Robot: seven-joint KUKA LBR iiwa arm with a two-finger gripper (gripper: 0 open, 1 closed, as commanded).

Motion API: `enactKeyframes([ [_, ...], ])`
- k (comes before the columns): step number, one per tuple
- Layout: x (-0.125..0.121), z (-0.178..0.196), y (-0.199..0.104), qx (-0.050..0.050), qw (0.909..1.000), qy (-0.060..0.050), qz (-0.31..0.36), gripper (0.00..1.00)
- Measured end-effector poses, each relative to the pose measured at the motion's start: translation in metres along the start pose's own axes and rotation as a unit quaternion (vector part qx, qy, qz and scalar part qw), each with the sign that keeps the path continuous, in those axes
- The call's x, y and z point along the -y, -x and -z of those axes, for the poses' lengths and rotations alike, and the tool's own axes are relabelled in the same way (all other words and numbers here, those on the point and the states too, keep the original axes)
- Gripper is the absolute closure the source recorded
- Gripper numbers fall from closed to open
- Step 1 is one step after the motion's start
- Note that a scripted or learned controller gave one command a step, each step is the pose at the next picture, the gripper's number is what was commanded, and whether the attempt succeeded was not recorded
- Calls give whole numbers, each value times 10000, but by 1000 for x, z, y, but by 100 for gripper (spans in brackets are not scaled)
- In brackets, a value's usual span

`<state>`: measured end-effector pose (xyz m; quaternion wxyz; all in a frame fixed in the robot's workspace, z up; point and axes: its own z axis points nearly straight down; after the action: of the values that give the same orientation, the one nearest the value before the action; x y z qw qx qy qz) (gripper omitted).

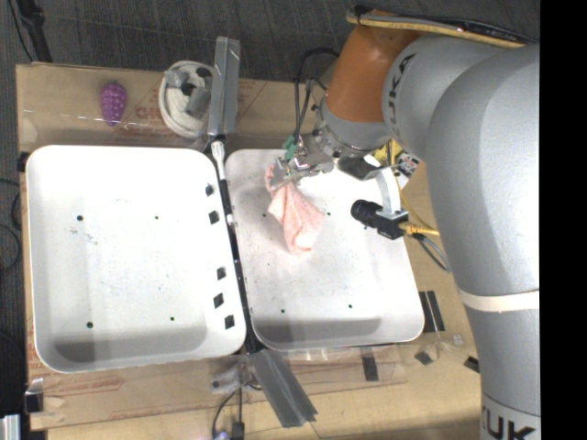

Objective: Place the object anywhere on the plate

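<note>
Where the grey arm with its orange band comes in from the right, we see its two-finger gripper (pixel 295 166) low over the far edge of the right-hand shallow white plastic bin (pixel 385 282), close to that bin's far left corner. A soft, crumpled pale pink cloth (pixel 295 214) hangs or trails from it: the upper end of the fabric is bunched up at the metal fingertips, and the rest spreads in loose folds toward the middle of the bin floor. The fingers look closed down on that bunched end, so we read the cloth as pinched between them, though the contact itself is small and partly shadowed.

The left-hand white bin (pixel 55 246) has the same smooth, rounded walls and a floor marked by a few small dark dots. Black clips sit along the seam where the two bins meet.

On the brown bench beyond the left bin we find a small knobbly purple object shaped like a grape cluster (pixel 113 102) near the far left corner, and beside it a coil of white cord (pixel 180 99) against an upright grey metal bar (pixel 223 90).
</note>
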<state>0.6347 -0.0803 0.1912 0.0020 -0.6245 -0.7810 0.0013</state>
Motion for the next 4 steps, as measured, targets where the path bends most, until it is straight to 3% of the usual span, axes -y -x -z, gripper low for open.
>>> enactKeyframes([
  [1, 0, 40, -1, 4, 10000, 8, 35, 100],
  [2, -4, 37, -62, 2, 9788, -7, 2050, 100],
  [3, -11, 35, -106, 2, 9173, -10, 3981, 100],
  [4, -10, 46, -155, 3, 8186, -10, 5744, 100],
])
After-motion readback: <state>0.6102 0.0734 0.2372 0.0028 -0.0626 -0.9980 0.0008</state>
